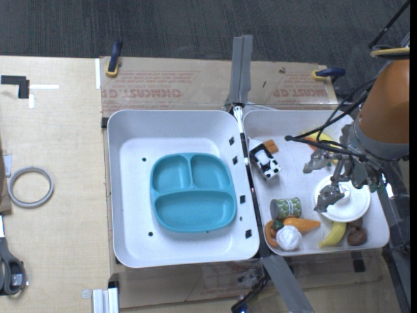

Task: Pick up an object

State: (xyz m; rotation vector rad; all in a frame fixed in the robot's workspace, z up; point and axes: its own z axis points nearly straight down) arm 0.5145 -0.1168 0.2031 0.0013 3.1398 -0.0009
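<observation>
1. Hovering at the right of the frame, the gripper [331, 194] hangs over the right bin [296, 120], touching a white plate [348, 204]; its grip cannot be told.
2. Below lie a banana [332, 235], carrot [301, 224] and green can [287, 207].
3. Left bin [130, 240] holds a blue tray [193, 192].

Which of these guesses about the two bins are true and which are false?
1. The blue divided plate lies in the left bin. True.
2. The banana sits on the blue plate. False: it lies in the right bin, near its front edge.
3. The end effector is over the right bin. True.
4. The carrot lies beside a green can. True.
5. The roll of grey tape is inside the left bin. False: it rests on the wooden bench, left of both bins.
</observation>
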